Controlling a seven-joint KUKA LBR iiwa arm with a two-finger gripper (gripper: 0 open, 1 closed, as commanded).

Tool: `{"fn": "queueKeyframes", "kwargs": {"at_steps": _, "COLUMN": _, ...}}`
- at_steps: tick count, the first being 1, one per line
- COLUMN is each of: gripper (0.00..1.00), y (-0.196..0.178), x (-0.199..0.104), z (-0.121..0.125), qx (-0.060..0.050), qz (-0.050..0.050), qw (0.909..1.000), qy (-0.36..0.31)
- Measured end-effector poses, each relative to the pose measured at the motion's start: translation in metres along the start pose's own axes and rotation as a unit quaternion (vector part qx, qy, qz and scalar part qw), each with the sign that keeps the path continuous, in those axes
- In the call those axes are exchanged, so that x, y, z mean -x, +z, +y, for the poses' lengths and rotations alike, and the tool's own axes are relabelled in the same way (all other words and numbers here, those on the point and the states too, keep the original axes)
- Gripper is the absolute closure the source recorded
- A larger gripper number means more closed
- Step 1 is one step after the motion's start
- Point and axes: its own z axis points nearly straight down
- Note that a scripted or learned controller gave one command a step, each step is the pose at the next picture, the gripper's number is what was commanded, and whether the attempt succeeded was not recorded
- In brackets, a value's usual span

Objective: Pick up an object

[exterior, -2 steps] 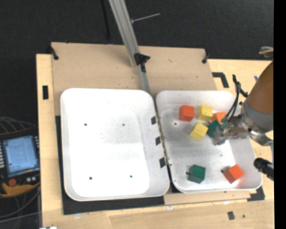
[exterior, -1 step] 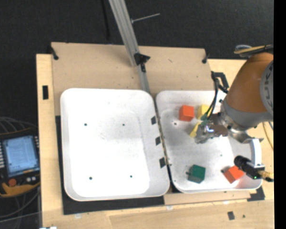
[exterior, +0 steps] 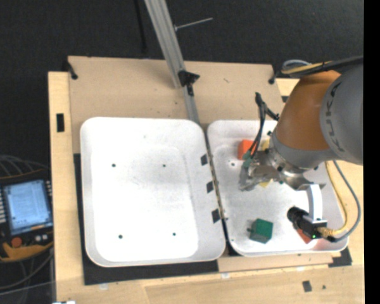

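The grey arm with the orange band [exterior: 304,128] hangs over the right-hand shallow white bin [exterior: 231,246], with its jaws low in the middle of that bin. From this slant I cannot tell whether the jaws are open or closed, and nothing shows between them.

The nearest candidate is a small orange block [exterior: 245,148]. It lies just beside the jaws on their far side, toward the bin's back wall and a little toward the left bin. Dark cables partly hide it, so its long axis cannot be read.

A small dark green block [exterior: 261,230] sits apart from the jaws on the near side, close to the bin's front rim. It looks roughly square and slightly skewed, with bare floor all round it.

The orange block probably calls for the shorter move, though the inner wall between the bins runs close to it. The green block is the more open target.

The left-hand white bin [exterior: 95,170] stands beside it on the table [exterior: 60,151].
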Motion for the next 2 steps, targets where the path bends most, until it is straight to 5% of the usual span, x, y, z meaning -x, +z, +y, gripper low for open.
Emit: {"fn": "queueKeyframes", "kwargs": {"at_steps": 2, "gripper": 1.0, "y": -0.008, "x": -0.105, "z": 0.033, "qx": 0.001, "qz": 0.0, "qw": 1.0, "qy": 0.0}}
